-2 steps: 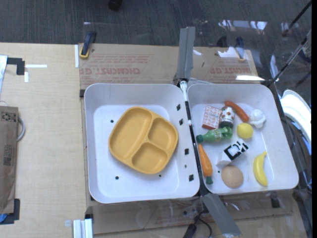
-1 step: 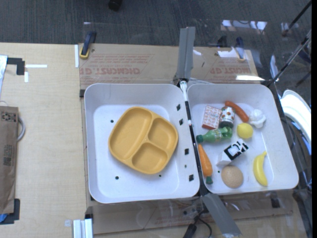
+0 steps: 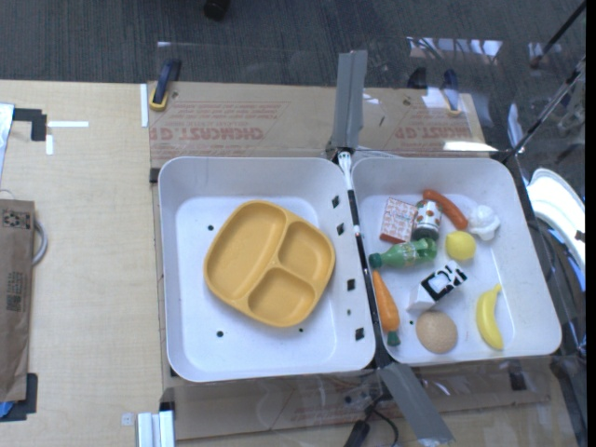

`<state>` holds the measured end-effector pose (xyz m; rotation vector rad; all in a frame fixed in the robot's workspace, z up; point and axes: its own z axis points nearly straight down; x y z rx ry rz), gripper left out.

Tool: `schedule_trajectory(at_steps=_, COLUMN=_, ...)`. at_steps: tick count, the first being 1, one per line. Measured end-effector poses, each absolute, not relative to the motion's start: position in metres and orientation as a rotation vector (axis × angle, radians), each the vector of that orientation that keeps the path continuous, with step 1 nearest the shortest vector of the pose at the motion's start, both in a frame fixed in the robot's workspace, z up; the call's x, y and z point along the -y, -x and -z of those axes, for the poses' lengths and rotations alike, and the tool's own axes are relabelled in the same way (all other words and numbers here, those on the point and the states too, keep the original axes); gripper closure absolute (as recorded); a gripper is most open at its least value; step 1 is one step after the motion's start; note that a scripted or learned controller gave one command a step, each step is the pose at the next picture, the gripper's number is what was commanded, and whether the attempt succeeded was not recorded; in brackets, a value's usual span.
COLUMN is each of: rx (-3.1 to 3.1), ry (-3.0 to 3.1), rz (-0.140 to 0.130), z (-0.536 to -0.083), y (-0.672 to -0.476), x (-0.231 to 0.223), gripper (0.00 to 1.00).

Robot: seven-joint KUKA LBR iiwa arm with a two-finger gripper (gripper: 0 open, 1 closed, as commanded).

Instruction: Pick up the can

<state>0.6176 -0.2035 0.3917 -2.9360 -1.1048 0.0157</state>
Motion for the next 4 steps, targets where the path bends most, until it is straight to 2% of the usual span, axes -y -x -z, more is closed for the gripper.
schedule_trajectory(at_steps=1, rx=0.616, ry=3.079, rz=-0.014, z=-0.437, y=-0.637, x=0.216, gripper=1.0)
schedule_trajectory(at_steps=4, rx=0.645, ry=3.066, rz=-0.058, z=-0.449, y=-0.643, x=0.213, gripper=1.0)
